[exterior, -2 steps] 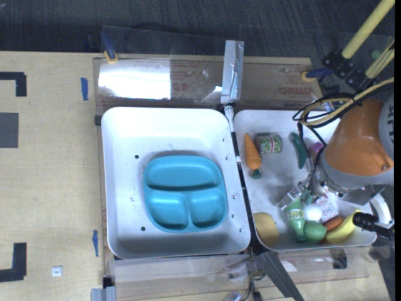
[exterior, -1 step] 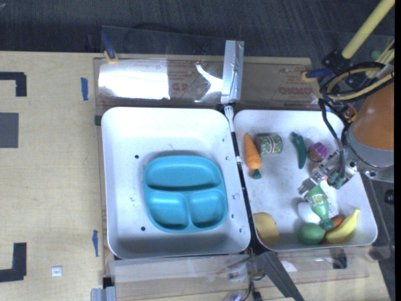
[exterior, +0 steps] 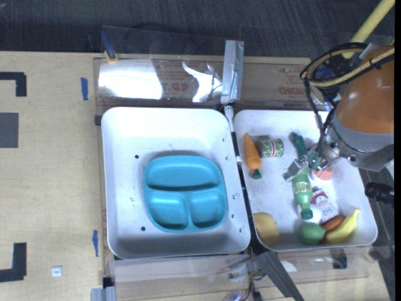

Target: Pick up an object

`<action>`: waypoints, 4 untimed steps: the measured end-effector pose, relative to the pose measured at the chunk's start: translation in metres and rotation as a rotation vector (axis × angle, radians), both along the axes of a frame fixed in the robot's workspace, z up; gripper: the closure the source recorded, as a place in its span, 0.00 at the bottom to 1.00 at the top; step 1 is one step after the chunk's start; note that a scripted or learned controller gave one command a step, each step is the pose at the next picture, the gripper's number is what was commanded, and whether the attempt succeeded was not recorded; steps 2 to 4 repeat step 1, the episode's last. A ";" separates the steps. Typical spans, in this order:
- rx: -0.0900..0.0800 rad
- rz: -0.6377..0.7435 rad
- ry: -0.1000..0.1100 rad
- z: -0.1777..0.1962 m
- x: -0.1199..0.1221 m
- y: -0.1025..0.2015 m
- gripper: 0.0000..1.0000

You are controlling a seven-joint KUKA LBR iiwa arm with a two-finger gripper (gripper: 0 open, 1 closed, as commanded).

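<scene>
The right bin holds several small items. An orange carrot lies at its left, with a green can beside it. A dark green tool-like piece lies further back. A light green bottle lies in the middle, pointing toward the front. My gripper hangs low over the bin, right at the bottle's far end and beside a pink piece. Whether it touches the bottle is unclear. Nothing is visibly lifted.
Along the right bin's front edge lie a yellow fruit, a green lime and a banana. The left bin holds a blue divided tray. The arm's orange band looms over the right bin's far right corner.
</scene>
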State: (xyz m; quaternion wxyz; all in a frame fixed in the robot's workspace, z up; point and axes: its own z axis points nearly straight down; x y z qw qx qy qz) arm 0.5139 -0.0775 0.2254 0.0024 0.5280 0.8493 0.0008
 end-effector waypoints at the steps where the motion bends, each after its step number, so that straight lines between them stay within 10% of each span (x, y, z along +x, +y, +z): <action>1: 0.002 -0.145 0.002 0.021 0.103 0.046 1.00; 4: 0.002 -0.145 0.002 0.021 0.103 0.046 1.00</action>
